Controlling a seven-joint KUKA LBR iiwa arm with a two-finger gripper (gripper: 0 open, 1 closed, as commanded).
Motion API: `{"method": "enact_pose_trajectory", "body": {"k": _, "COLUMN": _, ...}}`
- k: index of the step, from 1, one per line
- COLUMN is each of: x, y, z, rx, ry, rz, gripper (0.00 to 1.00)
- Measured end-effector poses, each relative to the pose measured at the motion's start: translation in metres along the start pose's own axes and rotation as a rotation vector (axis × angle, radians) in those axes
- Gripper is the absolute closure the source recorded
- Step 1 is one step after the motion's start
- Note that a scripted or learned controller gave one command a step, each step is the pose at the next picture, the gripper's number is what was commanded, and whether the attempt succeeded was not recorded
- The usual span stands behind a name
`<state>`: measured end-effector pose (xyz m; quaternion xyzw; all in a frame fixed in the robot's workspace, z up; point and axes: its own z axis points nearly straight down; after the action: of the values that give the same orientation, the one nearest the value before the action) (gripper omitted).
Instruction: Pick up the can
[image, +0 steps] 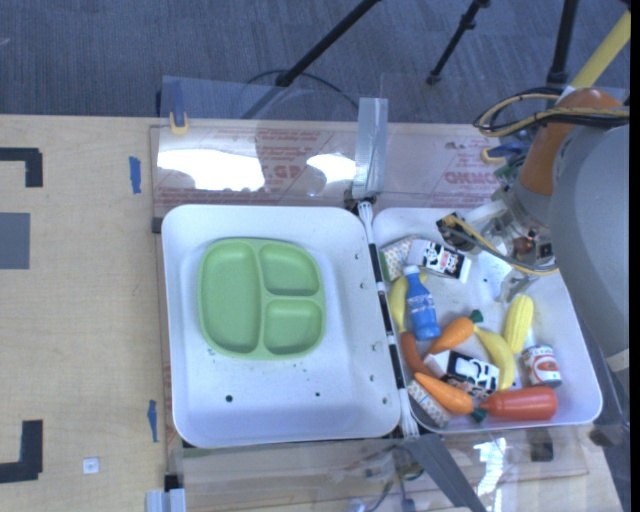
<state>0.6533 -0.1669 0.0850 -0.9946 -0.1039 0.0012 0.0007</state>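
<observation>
The can (543, 366) is small, with a red and white label. It stands near the right wall of the right bin (580, 330), just below a yellow corn cob (518, 320) and above a red pepper (520, 404). My gripper (514, 284) hangs over the back half of the right bin, above the top end of the corn cob. It is well apart from the can, which lies closer to the front edge. Nothing shows in the gripper.
The right bin is crowded with a blue bottle (423, 308), bananas (497, 352), carrots (452, 334), and two black-and-white boxes (444, 260) (473, 371). The left bin (180, 330) holds a green divided plate (262, 298).
</observation>
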Motion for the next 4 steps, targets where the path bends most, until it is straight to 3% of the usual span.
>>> {"method": "enact_pose_trajectory", "body": {"k": 2, "x": -0.004, "y": 0.054, "z": -0.097, "rx": -0.002, "ry": 0.002, "rz": -0.008, "gripper": 0.0}}
{"method": "enact_pose_trajectory", "body": {"k": 3, "x": -0.001, "y": 0.041, "z": -0.136, "rx": -0.004, "ry": 0.003, "rz": -0.204, "gripper": 0.0}}
{"method": "enact_pose_trajectory", "body": {"k": 4, "x": 0.003, "y": 0.0, "z": -0.013, "rx": 0.004, "ry": -0.005, "rz": -0.239, "gripper": 0.0}}
